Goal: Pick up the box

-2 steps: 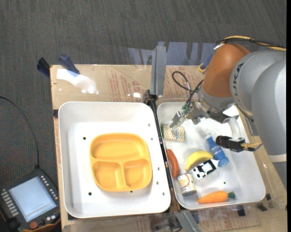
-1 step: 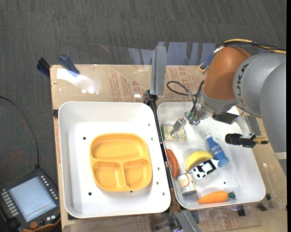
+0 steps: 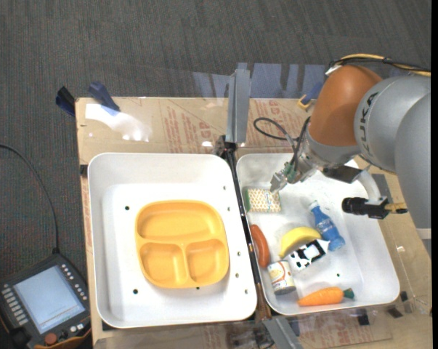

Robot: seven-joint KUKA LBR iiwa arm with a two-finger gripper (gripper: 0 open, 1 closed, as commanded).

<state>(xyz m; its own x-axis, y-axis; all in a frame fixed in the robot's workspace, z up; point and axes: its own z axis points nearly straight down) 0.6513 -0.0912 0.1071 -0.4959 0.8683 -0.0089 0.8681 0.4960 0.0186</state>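
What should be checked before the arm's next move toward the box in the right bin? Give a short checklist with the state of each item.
1. Box in sight, lying flat near the right bin's left wall: ok.
2. Gripper placed near the box, just above its upper right corner in the camera view: ok.
3. Box between the fingers: not ok, it lies on the bin floor beside the gripper tip.
4. Finger opening: cannot tell.
5. Room around the box: ok, the sausage and banana lie apart from it.
6. Left bin's yellow tray out of the way: ok.
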